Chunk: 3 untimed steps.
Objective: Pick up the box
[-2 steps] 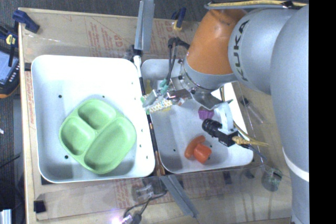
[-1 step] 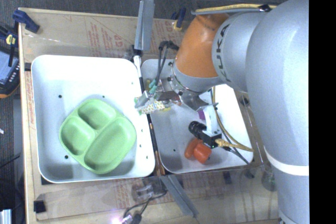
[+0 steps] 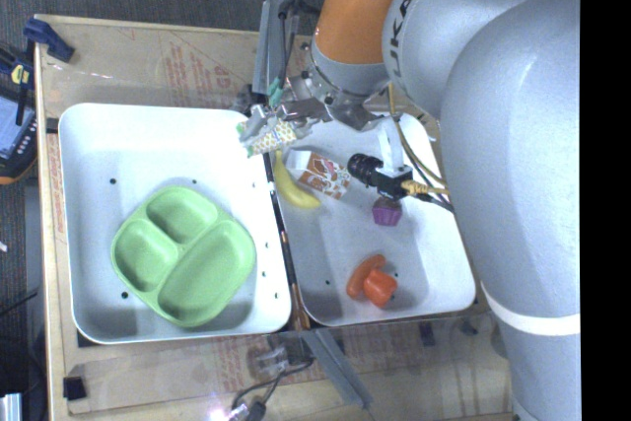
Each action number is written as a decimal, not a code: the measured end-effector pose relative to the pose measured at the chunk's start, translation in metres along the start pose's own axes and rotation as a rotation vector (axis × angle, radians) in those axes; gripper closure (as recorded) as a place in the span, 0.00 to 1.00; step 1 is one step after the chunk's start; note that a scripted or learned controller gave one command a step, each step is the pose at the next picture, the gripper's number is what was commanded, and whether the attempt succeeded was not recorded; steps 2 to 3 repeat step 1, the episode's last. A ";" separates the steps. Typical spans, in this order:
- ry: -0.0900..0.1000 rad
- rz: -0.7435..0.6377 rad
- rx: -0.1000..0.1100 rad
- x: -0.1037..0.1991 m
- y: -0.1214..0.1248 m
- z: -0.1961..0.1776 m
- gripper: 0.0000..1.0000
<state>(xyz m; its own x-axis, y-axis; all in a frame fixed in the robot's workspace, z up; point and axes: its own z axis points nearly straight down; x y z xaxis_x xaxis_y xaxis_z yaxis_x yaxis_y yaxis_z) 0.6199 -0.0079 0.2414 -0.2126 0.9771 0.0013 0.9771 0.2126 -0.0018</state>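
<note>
Patterned box between gripper fingers, above bins.

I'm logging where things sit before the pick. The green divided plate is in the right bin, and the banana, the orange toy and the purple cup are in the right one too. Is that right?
Not quite. The camera view shows the green divided plate in the left bin, not the right. The banana, orange toy and purple cup are indeed in the right bin.
</note>
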 end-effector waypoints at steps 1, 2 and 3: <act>0.000 0.150 0.004 0.046 0.035 0.051 1.00; 0.000 0.150 0.004 0.046 0.035 0.051 1.00; 0.000 0.150 0.004 0.046 0.035 0.051 1.00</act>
